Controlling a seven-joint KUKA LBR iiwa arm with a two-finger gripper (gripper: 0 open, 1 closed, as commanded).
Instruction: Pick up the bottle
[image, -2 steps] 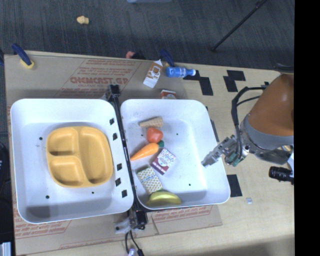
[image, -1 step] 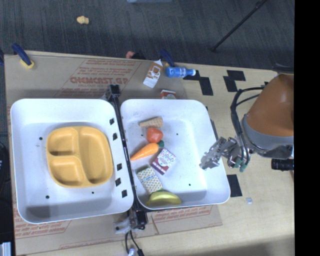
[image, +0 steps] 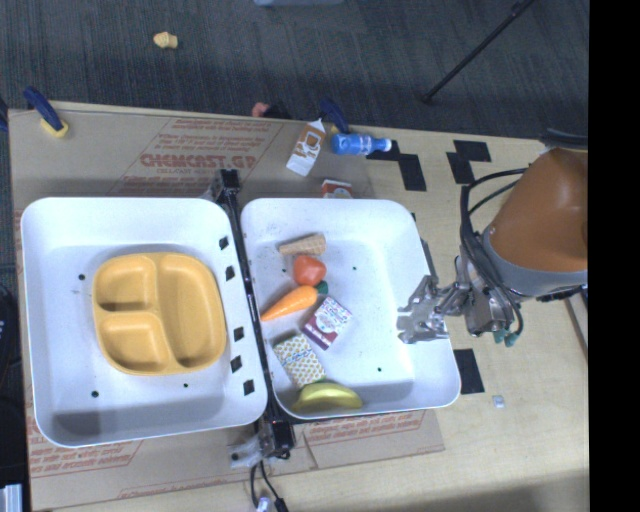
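A small blue bottle (image: 356, 145) with a pale cap lies on its side on the cardboard behind the right bin (image: 400, 225), outside both bins. My gripper (image: 418, 314) hangs at the right bin's right rim, well to the near right of the bottle and far from it. Its two metal fingers (image: 420, 297) point left over the rim and stand open with nothing between them. The grey arm and its orange band (image: 545, 215) reach in from the right.
The right bin holds a wafer (image: 302, 244), a tomato (image: 309, 269), a carrot (image: 290, 302), a red-white packet (image: 327, 322), a checkered box (image: 298, 358) and a banana (image: 328, 397). A yellow divided plate (image: 160, 310) sits in the left bin. A small carton (image: 305, 150) lies beside the bottle.
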